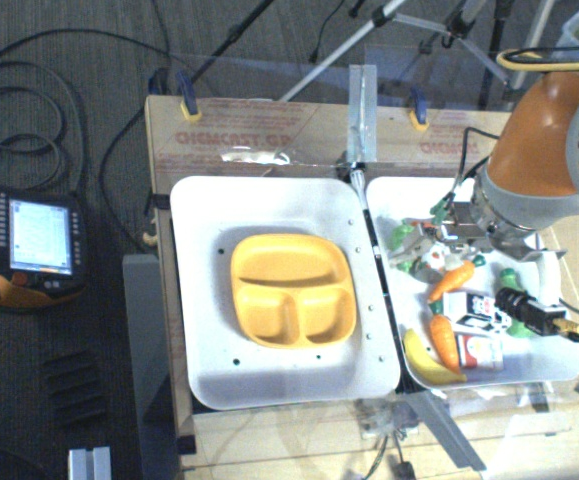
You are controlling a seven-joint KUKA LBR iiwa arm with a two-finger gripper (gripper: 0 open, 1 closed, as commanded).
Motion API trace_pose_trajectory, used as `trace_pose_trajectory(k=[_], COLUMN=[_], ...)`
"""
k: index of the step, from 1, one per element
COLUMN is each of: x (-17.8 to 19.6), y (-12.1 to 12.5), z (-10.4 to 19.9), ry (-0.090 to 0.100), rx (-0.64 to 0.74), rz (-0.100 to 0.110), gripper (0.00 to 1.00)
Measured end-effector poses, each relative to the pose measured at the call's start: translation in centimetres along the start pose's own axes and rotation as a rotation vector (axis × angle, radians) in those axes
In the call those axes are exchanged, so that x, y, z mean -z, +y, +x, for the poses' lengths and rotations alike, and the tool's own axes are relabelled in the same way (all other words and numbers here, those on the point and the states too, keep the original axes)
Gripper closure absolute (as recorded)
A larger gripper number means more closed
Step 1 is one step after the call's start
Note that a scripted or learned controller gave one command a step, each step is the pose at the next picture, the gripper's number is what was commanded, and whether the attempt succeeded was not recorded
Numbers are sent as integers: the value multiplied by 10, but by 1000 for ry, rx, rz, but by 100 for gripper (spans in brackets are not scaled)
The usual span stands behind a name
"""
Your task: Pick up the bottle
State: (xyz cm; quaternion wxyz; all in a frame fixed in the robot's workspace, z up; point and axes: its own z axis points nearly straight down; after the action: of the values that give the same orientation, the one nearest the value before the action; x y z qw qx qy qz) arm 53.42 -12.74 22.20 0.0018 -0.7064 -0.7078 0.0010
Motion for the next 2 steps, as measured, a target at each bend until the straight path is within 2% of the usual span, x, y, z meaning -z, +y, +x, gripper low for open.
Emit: trace_pose_trajectory(k=[1,2], x=[-79,-102], y=[29,50], z=[-30,-40], ry=[-5,-9], rx=[-74,-37], rz=[-7,-5], gripper=[0,0])
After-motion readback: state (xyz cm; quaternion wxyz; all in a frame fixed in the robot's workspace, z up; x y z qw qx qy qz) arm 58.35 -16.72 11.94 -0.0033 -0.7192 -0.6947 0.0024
